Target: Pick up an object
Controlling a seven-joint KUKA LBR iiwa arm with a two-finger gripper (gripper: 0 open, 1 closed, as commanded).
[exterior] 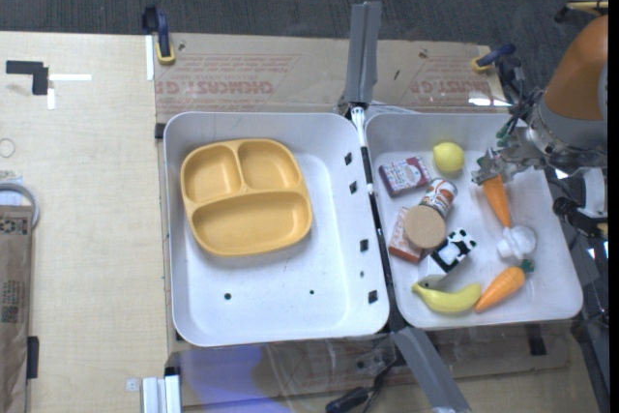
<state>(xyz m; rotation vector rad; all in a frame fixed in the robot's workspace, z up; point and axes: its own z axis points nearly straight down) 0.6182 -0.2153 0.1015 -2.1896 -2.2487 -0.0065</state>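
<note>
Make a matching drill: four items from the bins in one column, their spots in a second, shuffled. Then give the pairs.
Things:
1. yellow divided plate
2. banana
3. yellow ball
4. gripper

Places:
A. near edge of the right bin
B. far part of the right bin, beside the small red packet
C. left bin
D. at the top of the upper carrot

Pairs: 1-C, 2-A, 3-B, 4-D

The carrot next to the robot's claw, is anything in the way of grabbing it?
Nothing visible is. The gripper sits right over the top end of the upper carrot in the right bin. The yellow ball lies off to that carrot's left, apart from it.
</note>
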